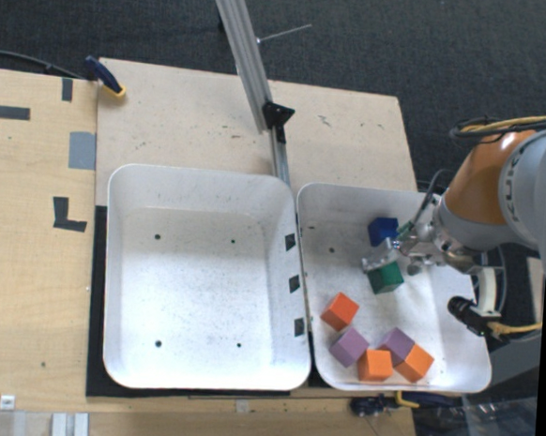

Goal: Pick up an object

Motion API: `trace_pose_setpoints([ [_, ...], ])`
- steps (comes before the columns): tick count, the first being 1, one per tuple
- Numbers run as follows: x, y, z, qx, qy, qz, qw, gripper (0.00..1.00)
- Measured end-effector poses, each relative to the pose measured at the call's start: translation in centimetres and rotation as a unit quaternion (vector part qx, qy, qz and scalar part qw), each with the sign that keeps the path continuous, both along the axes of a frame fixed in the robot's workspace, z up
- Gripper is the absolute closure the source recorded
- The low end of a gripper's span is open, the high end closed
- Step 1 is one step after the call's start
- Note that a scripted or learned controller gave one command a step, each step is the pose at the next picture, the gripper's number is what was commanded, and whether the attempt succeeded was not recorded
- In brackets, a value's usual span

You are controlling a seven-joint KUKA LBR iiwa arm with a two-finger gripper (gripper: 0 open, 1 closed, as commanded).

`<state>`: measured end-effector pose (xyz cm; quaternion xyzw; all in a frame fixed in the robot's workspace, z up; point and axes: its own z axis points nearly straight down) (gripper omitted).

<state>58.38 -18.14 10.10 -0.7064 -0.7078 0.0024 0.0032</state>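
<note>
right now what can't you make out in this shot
- End effector fingers: too small and cluttered to tell whether open or shut, camera view.
- Green block: its top edge sits under the end effector; contact unclear.
- Blue block: partly behind the end effector.
- Arm: cut off at the right.

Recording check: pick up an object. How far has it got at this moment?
Done: the arm has reached the right bin and the gripper is down at the green block, beside the blue block. In hand: a try at the green block; a secure grasp can't be confirmed. Left: lifting it. Three orange and two purple blocks lie untouched.
</note>
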Motion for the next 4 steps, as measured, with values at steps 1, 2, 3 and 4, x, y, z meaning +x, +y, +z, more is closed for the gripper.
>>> trace_pose_setpoints([
  [1,0.2,0.0,1.4,-0.0002,-0.002,0.001,1.0000,1.00],
  [2,-0.7,0.7,6.1,-0.0005,-0.003,0.000,1.0000,1.00],
  [3,-0.4,1.6,10.7,-0.0007,-0.005,0.000,1.0000,1.00],
  [4,-0.3,1.6,14.1,-0.0009,-0.005,0.000,1.0000,1.00],
])
